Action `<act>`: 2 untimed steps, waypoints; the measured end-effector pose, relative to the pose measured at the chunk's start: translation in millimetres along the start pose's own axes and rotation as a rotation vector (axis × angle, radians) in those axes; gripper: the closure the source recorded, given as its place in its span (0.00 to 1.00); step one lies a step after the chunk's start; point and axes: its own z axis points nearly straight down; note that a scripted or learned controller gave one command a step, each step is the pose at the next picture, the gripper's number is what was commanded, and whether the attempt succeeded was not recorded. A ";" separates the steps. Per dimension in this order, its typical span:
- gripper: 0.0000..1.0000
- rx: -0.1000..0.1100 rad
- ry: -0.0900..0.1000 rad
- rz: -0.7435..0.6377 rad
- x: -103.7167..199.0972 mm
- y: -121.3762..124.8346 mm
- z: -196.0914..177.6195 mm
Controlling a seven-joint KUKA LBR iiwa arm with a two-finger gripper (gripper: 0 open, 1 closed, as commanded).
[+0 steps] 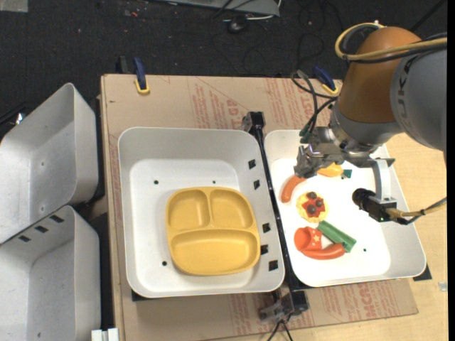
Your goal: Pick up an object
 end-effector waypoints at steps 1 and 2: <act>1.00 -0.001 0.000 0.000 50.2 16.1 -10.3; 1.00 -0.001 0.000 0.000 111.0 35.7 -9.2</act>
